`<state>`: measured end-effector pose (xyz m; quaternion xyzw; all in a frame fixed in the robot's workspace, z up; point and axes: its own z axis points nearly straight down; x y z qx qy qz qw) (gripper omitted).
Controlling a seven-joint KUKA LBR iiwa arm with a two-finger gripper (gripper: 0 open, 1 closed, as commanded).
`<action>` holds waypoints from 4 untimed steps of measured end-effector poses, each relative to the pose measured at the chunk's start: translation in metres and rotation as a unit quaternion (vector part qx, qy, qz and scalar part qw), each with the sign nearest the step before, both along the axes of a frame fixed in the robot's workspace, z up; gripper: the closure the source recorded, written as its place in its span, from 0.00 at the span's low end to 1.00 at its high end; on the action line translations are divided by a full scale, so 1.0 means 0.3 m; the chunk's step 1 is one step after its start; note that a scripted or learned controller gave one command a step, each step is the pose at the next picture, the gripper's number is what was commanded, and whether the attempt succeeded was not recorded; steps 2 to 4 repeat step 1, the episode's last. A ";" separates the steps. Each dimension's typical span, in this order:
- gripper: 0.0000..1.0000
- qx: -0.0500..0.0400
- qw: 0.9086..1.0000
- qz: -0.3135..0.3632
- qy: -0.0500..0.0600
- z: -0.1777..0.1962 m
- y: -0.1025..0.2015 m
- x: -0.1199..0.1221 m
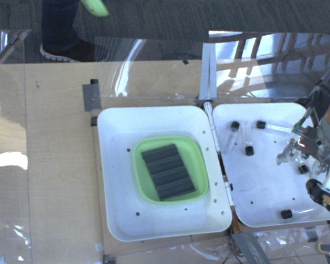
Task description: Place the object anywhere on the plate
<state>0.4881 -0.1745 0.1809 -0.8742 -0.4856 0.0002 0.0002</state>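
Gripper [296, 149] over right side of right bin [256, 207]; cannot tell its grip state. Dark ridged object [167, 171] lies on green plate [141, 181] in left bin [117, 206], well apart from gripper.

Taking the green plate [171, 171] as the reference: it sits mid-floor of the left bin [113, 161], and the dark grey ribbed block [167, 171] covers most of its middle, so only the rim band around the block is open. There's bare white floor on every side of the plate, widest to its left and toward the near edge. To its right, the raised divider rims [217, 153] between the bins are the thing to clear. Past that, the right bin [261, 200] has small black pieces [249, 150] scattered about, and the claw [294, 151] crowds its far right side.
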 end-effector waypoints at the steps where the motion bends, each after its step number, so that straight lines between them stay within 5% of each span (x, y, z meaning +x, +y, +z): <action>1: 0.00 0.000 1.000 0.011 -0.001 -0.074 0.128 0.002; 4: 0.00 0.000 1.000 0.011 -0.001 -0.074 0.128 0.002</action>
